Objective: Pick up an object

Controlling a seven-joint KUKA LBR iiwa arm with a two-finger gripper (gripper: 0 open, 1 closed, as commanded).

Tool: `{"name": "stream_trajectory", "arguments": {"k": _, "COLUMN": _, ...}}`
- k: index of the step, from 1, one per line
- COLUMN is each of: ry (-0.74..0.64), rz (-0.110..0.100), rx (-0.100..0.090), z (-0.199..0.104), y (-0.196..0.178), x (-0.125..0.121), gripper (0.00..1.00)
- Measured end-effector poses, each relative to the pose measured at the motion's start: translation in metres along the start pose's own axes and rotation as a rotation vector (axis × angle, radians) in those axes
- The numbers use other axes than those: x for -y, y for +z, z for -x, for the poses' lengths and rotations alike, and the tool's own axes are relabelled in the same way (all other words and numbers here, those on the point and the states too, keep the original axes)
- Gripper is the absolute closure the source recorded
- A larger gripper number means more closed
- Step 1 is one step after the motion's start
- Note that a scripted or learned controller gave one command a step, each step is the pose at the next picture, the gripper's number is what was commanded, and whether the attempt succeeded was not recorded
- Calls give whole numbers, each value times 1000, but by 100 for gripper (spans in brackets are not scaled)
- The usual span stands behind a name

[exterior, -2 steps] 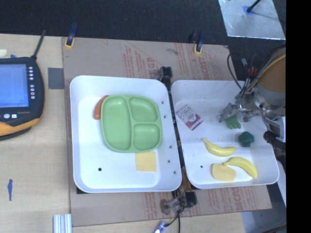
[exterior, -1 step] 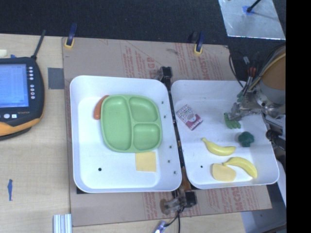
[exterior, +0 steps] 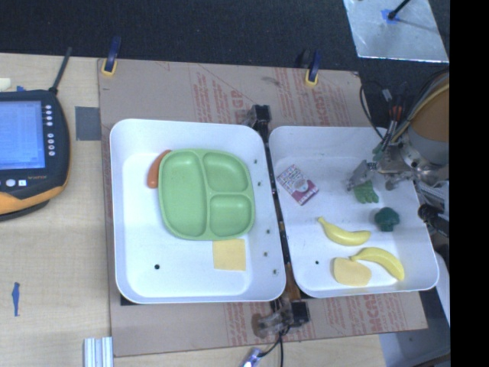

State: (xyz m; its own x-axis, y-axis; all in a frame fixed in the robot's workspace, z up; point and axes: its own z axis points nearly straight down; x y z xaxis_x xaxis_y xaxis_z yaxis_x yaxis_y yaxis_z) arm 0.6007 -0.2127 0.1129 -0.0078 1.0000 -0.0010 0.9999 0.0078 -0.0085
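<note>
A pale wood-grain desk (exterior: pixel 53 281) fills the lower left of the view, and a brown cardboard sheet (exterior: pixel 191 90) printed with faint red lettering lies over most of it, pinned at its far edge by two clamps, one blue and yellow (exterior: pixel 111 58) and one dark with yellow (exterior: pixel 310 67). Beyond the desk the floor (exterior: pixel 191 14) is dark, close to black, like carpet. A pale grey square panel (exterior: pixel 393 17) rests on that floor at upper right, crossed by a thin dark rod with a blue end. At far left sits an orange-edged handheld control pendant (exterior: pixel 27 151) with a lit blue screen. A grey tape patch (exterior: pixel 88 123) is stuck just beside it. Light is even and soft.
</note>
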Motion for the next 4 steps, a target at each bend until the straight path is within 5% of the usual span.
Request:
{"name": "stream_trajectory", "arguments": {"k": 1, "ry": 2, "rz": 7, "rx": 2, "z": -10, "y": 21, "x": -16, "gripper": 0}}
{"name": "stream_trajectory", "arguments": {"k": 2, "ry": 4, "rz": 6, "rx": 0, "z": -1, "y": 2, "x": -5, "gripper": 0}}
{"name": "stream_trajectory", "arguments": {"k": 3, "ry": 2, "rz": 2, "rx": -1, "z": -7, "y": 21, "x": -3, "gripper": 0}}
{"name": "stream_trajectory", "arguments": {"k": 4, "ry": 5, "rz": 8, "rx": -1, "z": 0, "y": -54, "x": -9, "gripper": 0}}
